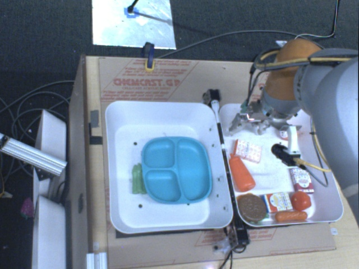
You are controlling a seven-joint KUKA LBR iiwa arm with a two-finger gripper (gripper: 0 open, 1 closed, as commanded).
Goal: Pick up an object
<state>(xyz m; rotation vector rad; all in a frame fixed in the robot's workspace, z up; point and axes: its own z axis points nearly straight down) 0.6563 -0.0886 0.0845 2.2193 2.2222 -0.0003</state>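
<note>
End effector (253,122) above right bin (334,205), grip state unclear, orange carrot (242,174) lying near-to-far.

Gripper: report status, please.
Gripper at far end of right bin, no object seen in it. Pink-white packet nearest. Orange toy just beyond.

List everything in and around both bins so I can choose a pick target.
left bin: one, white, bench left
right bin: one, white, bench right
plate: one, blue, middle of left bin
green piece: one, green, at plate's left edge
carrot-like piece: one, orange, right bin, by left wall
dotted packet: one, white-red, beyond carrot-like piece
patty: one, brown, right bin's near-left corner
printed packet: one, white-red, right of patty
tomato: one, red, right of printed packet
sausage: one, orange-red, along near wall
red packet: one, red-white, beyond tomato
arm: one, grey, orange band, from right
gripper: one, grey, over right bin's far end
</note>
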